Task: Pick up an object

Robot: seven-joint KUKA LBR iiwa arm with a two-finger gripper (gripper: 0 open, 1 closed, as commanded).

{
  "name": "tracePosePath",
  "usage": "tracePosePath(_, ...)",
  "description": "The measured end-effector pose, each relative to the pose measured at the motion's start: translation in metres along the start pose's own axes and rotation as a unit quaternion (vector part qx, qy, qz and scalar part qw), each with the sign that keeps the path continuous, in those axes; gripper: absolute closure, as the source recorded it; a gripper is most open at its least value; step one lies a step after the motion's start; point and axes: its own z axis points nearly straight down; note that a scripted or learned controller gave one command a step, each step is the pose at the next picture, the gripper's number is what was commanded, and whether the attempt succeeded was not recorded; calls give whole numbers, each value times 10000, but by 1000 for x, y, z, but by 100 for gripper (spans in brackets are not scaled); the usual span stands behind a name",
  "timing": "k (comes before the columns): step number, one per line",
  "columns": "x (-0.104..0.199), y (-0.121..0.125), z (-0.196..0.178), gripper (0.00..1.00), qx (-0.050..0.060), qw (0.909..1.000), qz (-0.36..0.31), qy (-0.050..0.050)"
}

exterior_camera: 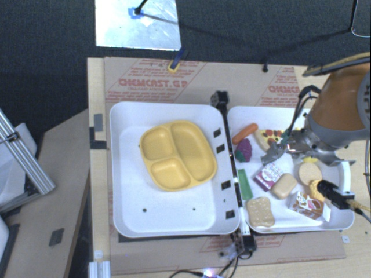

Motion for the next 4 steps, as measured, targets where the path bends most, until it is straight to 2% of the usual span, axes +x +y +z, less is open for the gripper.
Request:
tracePosePath(1,1,9,57,0,7,10000,1,2)
tracePosePath(2,-2,12,94,0,-61,10000,18,-36)
tracePosePath(3,-2,17,79,100,-146,9999,12,-42)
tracePosePath(4,4,13,32,100,-38,10000,-16,-8)
